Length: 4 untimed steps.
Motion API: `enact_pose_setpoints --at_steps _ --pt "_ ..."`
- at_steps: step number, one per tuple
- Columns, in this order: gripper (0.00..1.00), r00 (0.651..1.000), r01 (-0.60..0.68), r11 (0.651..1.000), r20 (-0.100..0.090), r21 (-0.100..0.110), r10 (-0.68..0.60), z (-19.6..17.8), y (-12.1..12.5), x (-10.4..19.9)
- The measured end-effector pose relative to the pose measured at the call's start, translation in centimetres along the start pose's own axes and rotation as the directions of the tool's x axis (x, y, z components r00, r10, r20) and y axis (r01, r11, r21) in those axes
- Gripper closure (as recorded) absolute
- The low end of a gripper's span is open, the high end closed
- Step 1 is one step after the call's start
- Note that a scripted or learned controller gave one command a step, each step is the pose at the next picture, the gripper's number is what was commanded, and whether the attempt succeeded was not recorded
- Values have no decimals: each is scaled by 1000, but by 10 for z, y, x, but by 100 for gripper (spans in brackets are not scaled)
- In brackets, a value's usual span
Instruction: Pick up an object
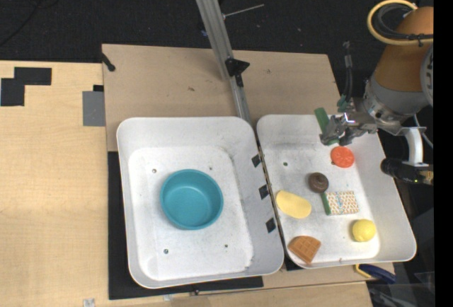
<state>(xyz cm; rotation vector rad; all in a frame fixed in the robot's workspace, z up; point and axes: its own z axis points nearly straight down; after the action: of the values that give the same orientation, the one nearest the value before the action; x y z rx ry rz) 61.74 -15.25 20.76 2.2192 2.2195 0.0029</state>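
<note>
- Camera view: the grey arm (400, 79) with its orange band reaches in from the right, and its gripper (335, 130) hangs over the upper part of the right bin (396, 224).
- Whether the gripper is released or clenched I cannot tell; its tip is small and dark against the bin, and nothing shows clearly between its parts.
- A green piece (322, 118) sits just beside the gripper on its upper left; whether the two touch is unclear.
- A red round object (342, 157) lies just below and right of the gripper, apart from it, on the bin floor.
- A dark brown ring-shaped object (318, 182) lies near the bin's middle, with a green-handled patterned piece (341, 202) just to its lower right.
- A pale yellow oblong object (293, 204) lies near the bin's left wall.
- A tan waffle-like piece (305, 249) rests at the lower edge, and a yellow round object (363, 230) sits to its right.
- The left bin (141, 139) holds a blue bowl (191, 199), upright, well apart from the arm.
- A metal rail (216, 30) slants down to the gap between the bins.
</note>
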Motion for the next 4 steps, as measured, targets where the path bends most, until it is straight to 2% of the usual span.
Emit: enact_pose_setpoints --at_steps 3,4 --pt "100 1000 3 1000 -2 4 -3 -13 -34 135" --pt "100 1000 2 1000 -1 4 -2 -22 -61 174"
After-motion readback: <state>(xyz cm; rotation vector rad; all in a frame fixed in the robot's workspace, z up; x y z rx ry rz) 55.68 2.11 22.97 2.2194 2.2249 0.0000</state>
